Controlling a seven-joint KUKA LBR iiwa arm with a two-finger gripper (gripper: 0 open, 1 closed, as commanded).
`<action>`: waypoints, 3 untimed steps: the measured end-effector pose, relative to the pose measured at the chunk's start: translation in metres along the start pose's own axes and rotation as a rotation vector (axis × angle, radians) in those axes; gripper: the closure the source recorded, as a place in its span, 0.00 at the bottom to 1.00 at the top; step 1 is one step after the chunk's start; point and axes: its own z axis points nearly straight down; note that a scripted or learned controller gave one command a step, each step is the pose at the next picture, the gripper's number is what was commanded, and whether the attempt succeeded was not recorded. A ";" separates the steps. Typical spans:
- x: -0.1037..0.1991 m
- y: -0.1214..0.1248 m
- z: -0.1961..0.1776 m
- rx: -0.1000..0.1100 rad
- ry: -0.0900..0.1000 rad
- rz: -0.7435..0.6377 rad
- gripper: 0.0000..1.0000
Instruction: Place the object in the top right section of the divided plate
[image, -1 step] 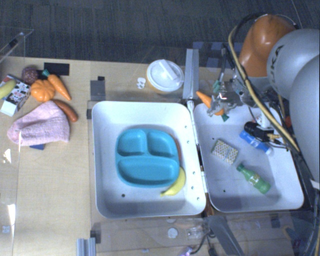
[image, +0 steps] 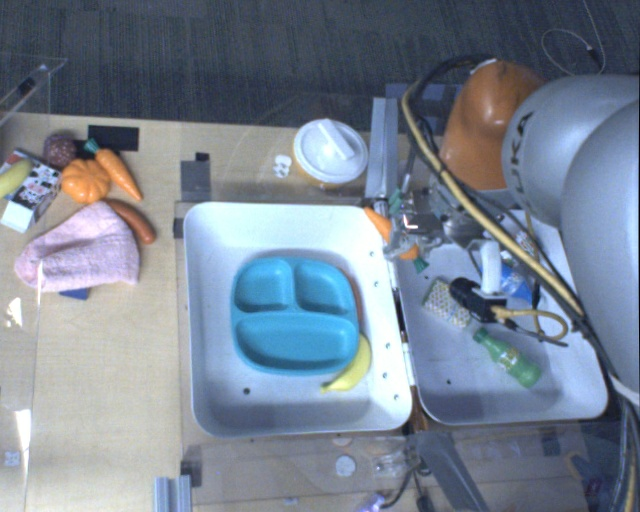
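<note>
An orange object (image: 378, 222) is seen at the claw (image: 403, 235), over the seam between the bins; whether it is pinched cannot be told. Transport seems underway. Next, it must be carried to the plate (image: 296, 314), top right section.

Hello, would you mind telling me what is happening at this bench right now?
The grey arm's gripper sits over the seam between the two white bins, with an orange object right at it. The blue divided plate lies in the left bin, a banana beside it. A green bottle lies in the right bin.
</note>
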 end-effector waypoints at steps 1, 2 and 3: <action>0.000 0.000 0.000 0.000 0.000 0.001 0.00; 0.075 0.020 -0.001 -0.002 0.000 -0.228 0.00; 0.075 0.020 -0.001 -0.002 0.000 -0.228 0.00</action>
